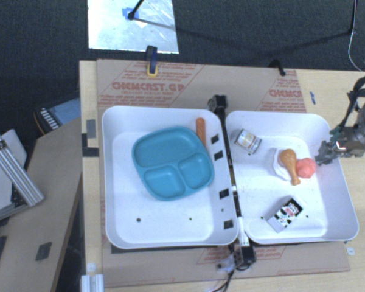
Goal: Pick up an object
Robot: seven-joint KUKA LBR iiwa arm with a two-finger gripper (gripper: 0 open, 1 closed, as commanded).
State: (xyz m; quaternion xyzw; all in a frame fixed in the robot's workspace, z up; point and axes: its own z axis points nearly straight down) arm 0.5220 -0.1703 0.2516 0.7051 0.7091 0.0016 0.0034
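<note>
While nothing is lifted yet, the arm waits at the right bin's edge: this looks like the approach step.
Left to right: the teal three-compartment plastic plate (173, 170) and slim orange carrot-like stick (201, 129) lie in the left white bin (118, 224); the right white bin (334, 224) has a small silver can (247, 141), a tan toy drumstick (289, 162) touching a pink lump (305, 168), and a black-and-white box (285, 214). The gripper (328, 152) hovers just beside the pink lump; its opening I cannot tell. Next, it likely needs to shift left over that lump and descend.
</note>
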